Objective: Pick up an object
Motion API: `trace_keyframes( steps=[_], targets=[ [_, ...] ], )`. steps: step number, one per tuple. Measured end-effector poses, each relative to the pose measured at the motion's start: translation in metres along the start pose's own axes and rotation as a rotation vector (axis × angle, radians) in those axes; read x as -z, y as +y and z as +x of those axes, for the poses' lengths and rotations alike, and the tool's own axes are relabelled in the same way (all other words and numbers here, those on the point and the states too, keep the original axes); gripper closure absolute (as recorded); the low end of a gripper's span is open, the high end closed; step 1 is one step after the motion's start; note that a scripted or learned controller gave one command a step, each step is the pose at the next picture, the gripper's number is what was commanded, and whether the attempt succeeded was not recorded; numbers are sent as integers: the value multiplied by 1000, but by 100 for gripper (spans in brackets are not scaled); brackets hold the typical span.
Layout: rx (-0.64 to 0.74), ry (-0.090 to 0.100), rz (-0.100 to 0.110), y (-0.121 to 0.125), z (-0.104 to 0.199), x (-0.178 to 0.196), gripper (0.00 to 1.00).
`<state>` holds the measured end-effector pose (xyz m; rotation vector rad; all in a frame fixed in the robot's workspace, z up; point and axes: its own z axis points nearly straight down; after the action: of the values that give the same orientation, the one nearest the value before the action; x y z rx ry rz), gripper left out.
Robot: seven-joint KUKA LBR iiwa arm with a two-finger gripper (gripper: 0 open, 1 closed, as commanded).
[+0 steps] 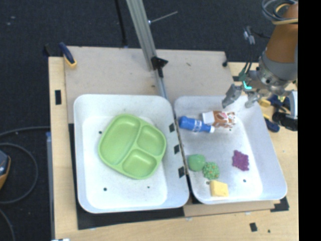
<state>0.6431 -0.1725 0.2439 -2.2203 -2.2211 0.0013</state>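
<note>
Claw point(242, 97) of the grey arm hangs over the far right corner of the right bin point(273, 149), its two fingers spread fairly wide with nothing between them, one finger point(230, 97) pointing down toward the bin's far edge and the other point(252, 101) nearer the right rim. It touches none of the objects; whether the fingertips meet the bin floor I cannot tell. Just below and to the left of the claw, near the bin's far edge, lies a blue bottle point(194, 124) on its side, its white cap end against a small orange-and-white toy point(224, 119). Along the bin's left edge sits a green ball point(196, 161), with a knobbly green lump point(211, 170) touching or nearly touching it, and a yellow block point(218, 188) close to the near edge. A purple bumpy piece point(241, 160) lies by itself toward the right side. The left bin point(85, 134) carries a light green divided plate point(132, 145), three compartments, set at a slant around its middle. A metal pole point(143, 29) rises from the bench point(200, 64) behind the seam between the two bins
</note>
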Motion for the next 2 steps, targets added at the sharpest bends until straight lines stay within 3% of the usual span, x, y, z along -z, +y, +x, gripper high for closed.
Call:
trace_keyframes(
  steps=[1, 2],
  targets=[
    [1, -1, -4, 1, 0, 2, 0],
    [2, -1, 3, -1, 5, -60, 0]
  ],
)
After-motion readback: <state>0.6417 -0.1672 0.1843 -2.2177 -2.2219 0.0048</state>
